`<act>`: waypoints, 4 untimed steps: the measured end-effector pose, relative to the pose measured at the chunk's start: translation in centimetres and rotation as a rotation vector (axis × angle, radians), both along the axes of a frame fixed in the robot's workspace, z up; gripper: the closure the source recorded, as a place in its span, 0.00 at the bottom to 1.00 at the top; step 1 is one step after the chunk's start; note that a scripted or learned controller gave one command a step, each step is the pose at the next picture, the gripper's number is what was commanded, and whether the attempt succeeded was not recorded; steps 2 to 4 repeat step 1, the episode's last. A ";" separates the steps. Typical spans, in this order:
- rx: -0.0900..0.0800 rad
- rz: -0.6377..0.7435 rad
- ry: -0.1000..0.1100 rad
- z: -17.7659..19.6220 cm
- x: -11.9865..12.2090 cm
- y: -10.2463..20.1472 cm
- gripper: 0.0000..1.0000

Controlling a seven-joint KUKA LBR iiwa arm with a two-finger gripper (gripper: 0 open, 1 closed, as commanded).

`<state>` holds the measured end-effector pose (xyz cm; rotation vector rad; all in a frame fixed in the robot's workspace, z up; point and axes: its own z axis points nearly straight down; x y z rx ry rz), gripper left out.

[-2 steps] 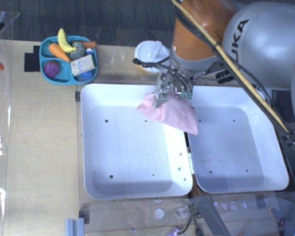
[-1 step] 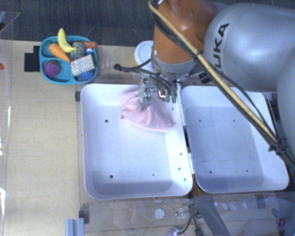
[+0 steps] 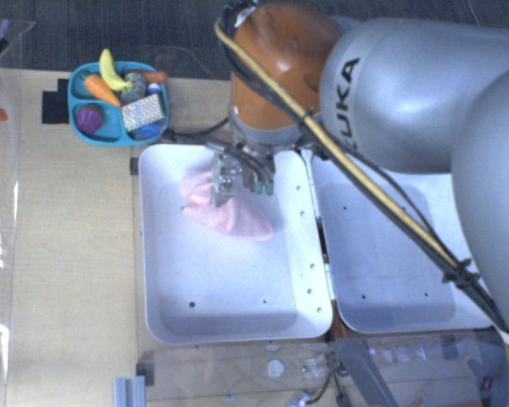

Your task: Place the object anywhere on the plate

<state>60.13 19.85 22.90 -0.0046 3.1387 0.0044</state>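
1. Gripper (image 3: 237, 179) is hanging over the far part of the left bin (image 3: 165, 253), under the orange wrist band (image 3: 276, 49). The arm (image 3: 424, 91) is reaching in from the right and covering much of the right bin (image 3: 390, 303).
2. Task obj: a pink cloth (image 3: 229, 210), soft and crumpled, lying on the left bin's floor directly below the gripper and spreading a bit nearer the camera and to both sides of it.
3. Gripper state: can't tell. The gripper is overlapping the cloth's far edge, but whether it's pinching fabric or just hovering above isn't readable from this angle.
4. Key relation: the cloth is sitting right under the gripper, no lateral offset worth noting. Its long axis is running roughly left-far to right-near across the bin. Judgement: if not gripped yet, a straight descent looks enough.
5. Plate: a blue sectioned plate (image 3: 110, 108) is sitting on the table (image 3: 59, 253), outside the bin, to the gripper's left and farther from the camera, well apart. It's already carrying toy food: banana (image 3: 110, 70), carrot (image 3: 100, 88), a purple piece (image 3: 89, 119), a speckled block (image 3: 144, 108).
6. Judgement: task not done; the cloth is lying in the bin, not on the plate. Carry would be going left and far, over the bin wall.
7. Risk: limp cloth may be slipping or trailing on the bin rim; plate is crowded.
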 end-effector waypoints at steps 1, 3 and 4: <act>0.000 0.000 -0.001 0.0 0.0 0.0 0.00; 0.000 0.000 -0.001 0.0 0.0 0.0 0.00; 0.000 0.000 -0.001 0.0 0.0 0.0 0.00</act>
